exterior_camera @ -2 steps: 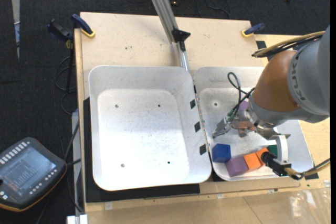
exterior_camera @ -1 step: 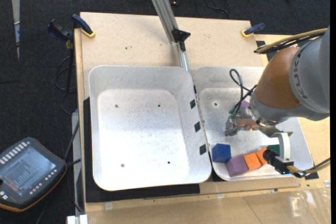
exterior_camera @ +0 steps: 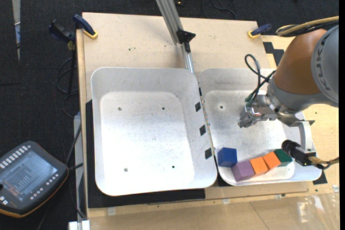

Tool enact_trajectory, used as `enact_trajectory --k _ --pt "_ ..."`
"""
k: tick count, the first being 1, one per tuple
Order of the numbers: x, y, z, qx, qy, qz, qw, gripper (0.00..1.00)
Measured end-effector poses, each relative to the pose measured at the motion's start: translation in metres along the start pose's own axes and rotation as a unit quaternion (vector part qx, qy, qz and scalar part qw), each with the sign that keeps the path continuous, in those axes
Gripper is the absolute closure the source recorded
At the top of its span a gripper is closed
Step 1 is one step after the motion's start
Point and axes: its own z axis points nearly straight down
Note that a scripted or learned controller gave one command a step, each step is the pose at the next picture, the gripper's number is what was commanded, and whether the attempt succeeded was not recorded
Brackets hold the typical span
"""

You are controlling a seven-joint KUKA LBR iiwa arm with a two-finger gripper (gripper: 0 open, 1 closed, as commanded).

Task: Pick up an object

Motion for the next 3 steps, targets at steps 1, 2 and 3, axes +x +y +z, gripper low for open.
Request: enact_trajectory --k 1,2,3 --pt "0.000 0.004 -0.043 0.001 0.000 0.000 1.0000 1.00" --pt "0.001 0.007 -0.107 0.000 0.000 -0.001 1.0000 1.00" --pt "0.057 0.025 -0.107 0.002 0.001 -0.003 1.0000 1.00"
